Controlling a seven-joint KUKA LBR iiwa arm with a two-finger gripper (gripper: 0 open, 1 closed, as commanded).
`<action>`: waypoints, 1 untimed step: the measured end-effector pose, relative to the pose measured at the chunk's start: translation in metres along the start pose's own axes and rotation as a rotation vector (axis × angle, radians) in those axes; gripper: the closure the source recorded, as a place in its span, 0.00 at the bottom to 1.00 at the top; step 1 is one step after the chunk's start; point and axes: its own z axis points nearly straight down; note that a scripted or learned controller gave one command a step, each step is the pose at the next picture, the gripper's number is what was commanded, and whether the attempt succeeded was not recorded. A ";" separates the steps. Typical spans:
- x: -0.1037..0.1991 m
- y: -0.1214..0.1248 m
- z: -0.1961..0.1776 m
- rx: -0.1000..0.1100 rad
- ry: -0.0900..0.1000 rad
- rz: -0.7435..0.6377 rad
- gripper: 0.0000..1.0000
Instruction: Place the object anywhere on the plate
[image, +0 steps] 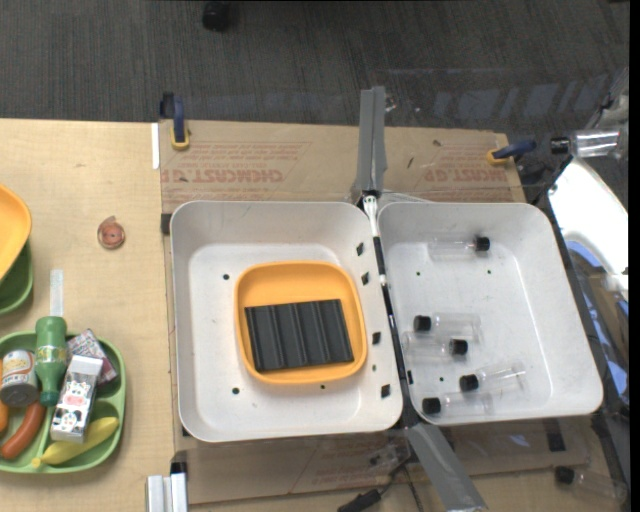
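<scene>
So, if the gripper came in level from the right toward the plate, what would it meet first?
Probably the right bin's outer wall, then the clear vials inside, before the plate; height is unclear.

Light is even and fairly bright across the bench, seemingly from overhead, and shadows are soft and short. The two white bins (190, 330) take the light strongly; the right one looks nearly washed out, so the clear vials (455, 345) in it are hard to make out apart from their black caps. The orange plate (300, 283) casts a faint shadow on the bin floor, and its dark ribbed panel (299, 334) shows dull streaks of sheen. A white shape (592, 215) at the right edge is overexposed. The dark floor (300, 50) at the top is dim and grainy. Focus is soft overall, and small print on the cardboard (230, 172) is slightly blurred.
</scene>
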 end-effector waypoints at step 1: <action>-0.004 0.001 -0.001 0.000 -0.003 -0.286 1.00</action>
